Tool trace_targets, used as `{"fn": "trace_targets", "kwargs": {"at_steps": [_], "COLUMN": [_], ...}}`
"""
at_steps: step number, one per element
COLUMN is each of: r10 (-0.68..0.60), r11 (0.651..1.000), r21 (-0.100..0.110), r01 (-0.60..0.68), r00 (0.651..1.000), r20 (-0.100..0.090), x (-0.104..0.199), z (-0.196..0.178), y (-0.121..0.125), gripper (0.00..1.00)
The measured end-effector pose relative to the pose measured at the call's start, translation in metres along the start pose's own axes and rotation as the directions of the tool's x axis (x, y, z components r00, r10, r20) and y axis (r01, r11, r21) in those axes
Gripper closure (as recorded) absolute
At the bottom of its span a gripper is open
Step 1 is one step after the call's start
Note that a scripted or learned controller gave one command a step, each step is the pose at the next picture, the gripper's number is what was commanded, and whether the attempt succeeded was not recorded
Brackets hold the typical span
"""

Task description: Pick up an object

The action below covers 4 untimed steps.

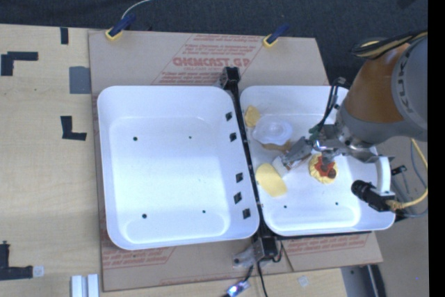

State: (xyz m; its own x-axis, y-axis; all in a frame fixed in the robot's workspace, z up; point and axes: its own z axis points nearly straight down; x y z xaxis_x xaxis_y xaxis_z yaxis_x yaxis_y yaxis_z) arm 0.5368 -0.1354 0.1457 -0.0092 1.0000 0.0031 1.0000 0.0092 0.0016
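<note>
From above, the cardboard sheet [208, 62] under both bins carries red printed lettering that appears upside down from this angle and reads roughly as "CHEMCAST GP" (the smaller lines beneath it are too blurred to read). Two blue-and-yellow clamps [118, 27] pin its far edge. The left bin [111, 149] and the right bin [306, 219] sit side by side, joined along a dark strip. In the right bin, a pale yellow block [271, 179] lies near the dividing wall, its long axis slanting from upper left to lower right. Farther back, a clear plastic cup [272, 130] lies on its side beside a small yellow piece [251, 115], with a brownish item [275, 145] just below the cup. A red-and-yellow toy [323, 169] rests toward the bin's right half. The arm [379, 97] reaches in from the right, orange band above the wrist, bent downward over the bin. The gripper [295, 155] points left, low between the cup and the toy; whether it is parted or closed cannot be told.
</note>
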Motion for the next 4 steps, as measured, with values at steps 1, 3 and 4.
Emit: {"fn": "trace_targets", "kwargs": {"at_steps": [1,3,4], "r10": [0.011,0.006,0.007], "r11": [1.000,1.000,1.000], "r21": [-0.009,-0.005,-0.005], "r01": [-0.011,-0.006,-0.007], "r00": [1.000,1.000,1.000], "r20": [0.004,0.006,0.005], "x": [-0.086,-0.088,-0.061], "z": [0.056,-0.020,0.046], "y": [-0.022,0.026,-0.006], "gripper": [0.00,1.00,1.00]}}
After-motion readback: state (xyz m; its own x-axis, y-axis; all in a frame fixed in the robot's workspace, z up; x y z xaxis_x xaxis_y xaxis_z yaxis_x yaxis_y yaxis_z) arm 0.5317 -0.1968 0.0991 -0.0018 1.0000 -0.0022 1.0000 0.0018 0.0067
